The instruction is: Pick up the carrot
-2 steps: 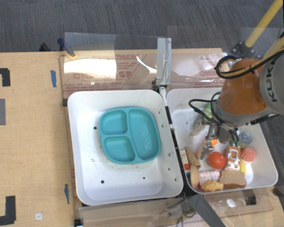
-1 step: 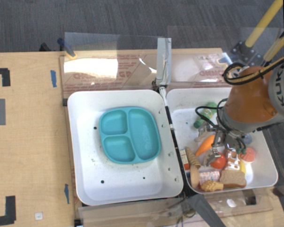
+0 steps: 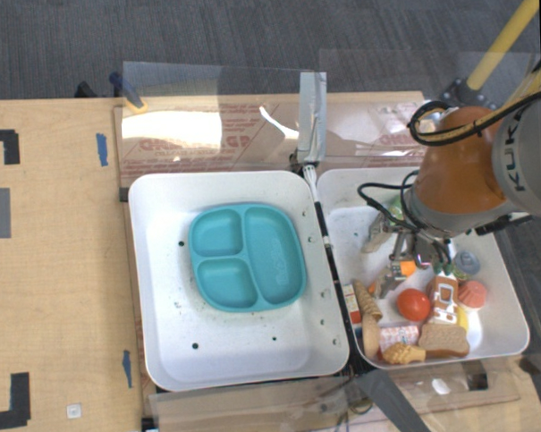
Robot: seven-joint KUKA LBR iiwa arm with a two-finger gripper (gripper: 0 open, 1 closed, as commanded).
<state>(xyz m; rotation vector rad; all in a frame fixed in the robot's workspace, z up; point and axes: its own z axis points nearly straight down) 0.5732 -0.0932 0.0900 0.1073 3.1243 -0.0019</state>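
Hand (image 3: 414, 256) hangs over the right bin (image 3: 517, 321); can't tell its state. Carrot looks like the small orange piece (image 3: 387, 286) just left of the red tomato (image 3: 414, 304), not certain. Probably light rigid plastic, slick and tapered: grip across the thick middle.

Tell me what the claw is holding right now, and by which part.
Cannot be told. The claw hangs over the toy food in the right white bin, and its tips are lost in the clutter, with no item visibly held.
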